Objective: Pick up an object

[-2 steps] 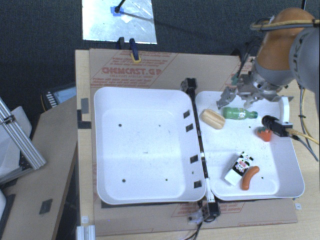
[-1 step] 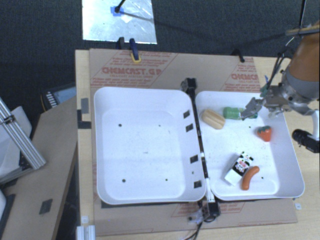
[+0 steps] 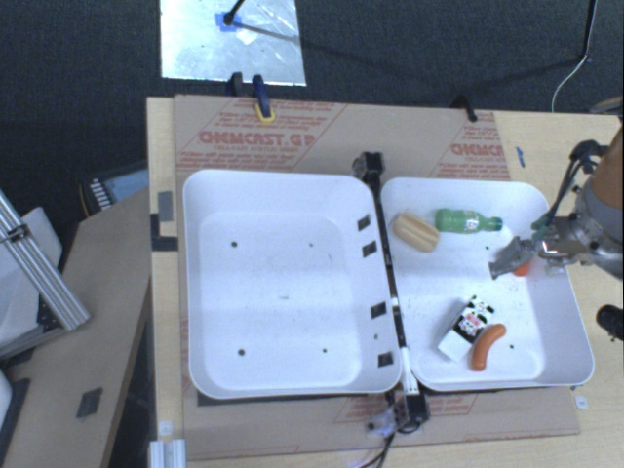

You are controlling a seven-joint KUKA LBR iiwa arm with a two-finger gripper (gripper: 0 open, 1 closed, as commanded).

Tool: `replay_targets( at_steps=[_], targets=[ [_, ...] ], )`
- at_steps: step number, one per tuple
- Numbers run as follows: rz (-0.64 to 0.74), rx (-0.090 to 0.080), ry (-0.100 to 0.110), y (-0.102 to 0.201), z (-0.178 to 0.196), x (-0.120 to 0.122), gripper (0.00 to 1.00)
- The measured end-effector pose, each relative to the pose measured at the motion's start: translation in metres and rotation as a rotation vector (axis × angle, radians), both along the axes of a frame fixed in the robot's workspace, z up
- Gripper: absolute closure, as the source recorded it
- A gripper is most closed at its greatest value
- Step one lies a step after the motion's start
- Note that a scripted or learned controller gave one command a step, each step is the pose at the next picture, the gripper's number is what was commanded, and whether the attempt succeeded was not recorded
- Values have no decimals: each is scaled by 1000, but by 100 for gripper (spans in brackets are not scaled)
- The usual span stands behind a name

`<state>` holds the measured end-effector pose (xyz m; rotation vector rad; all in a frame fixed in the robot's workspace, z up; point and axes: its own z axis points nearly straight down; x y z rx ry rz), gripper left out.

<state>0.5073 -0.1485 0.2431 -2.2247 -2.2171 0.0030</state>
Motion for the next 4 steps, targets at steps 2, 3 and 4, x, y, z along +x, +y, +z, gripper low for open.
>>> replay_targets(
  at_steps=[2,3,4],
  targets=[
    [2,3,5,-58,8,49,0],
    [7,-1,-7,-58,23,54,100],
    [13,-2,-16,-15,110,94,100]
  ],
)
